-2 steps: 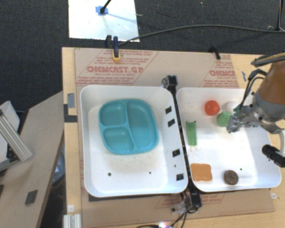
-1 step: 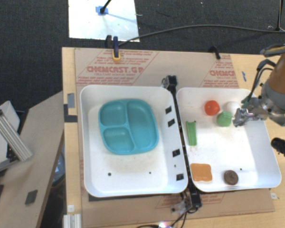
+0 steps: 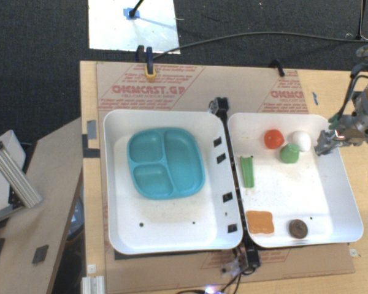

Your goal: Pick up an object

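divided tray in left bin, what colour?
Teal-blue divided tray, clearest in the camera view.

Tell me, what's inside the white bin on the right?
The right bin holds a red ball, a white ball, a green piece, a green stick, an orange block and a brown disc. Nothing looks covered.
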Controlling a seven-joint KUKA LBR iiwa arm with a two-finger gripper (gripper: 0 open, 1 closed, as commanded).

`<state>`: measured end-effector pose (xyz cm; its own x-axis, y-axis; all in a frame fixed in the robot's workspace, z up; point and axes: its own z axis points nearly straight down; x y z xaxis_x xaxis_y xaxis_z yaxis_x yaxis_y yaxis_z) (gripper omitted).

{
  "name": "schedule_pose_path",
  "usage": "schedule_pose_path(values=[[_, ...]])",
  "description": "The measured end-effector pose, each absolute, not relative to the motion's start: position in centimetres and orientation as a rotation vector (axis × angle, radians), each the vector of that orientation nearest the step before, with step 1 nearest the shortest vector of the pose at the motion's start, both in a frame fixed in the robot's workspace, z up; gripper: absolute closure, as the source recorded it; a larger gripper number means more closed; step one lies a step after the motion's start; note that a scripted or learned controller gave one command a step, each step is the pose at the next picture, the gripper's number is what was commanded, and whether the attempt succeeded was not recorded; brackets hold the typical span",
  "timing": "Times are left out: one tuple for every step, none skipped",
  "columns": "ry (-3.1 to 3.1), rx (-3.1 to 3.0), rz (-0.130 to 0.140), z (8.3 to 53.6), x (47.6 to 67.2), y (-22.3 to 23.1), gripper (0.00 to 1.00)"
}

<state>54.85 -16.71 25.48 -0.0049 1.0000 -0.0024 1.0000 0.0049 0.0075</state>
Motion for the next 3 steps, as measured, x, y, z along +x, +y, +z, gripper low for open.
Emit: schedule_pose_path(values=[[2.231,2.212,0.002,24.1,54.2,-11.6,1.0],[2.232,2.211,0.003,24.4,52.9,-6.7,1.0],[2.233,2.212,0.003,23.3,51.8,-1.3,1.0]])
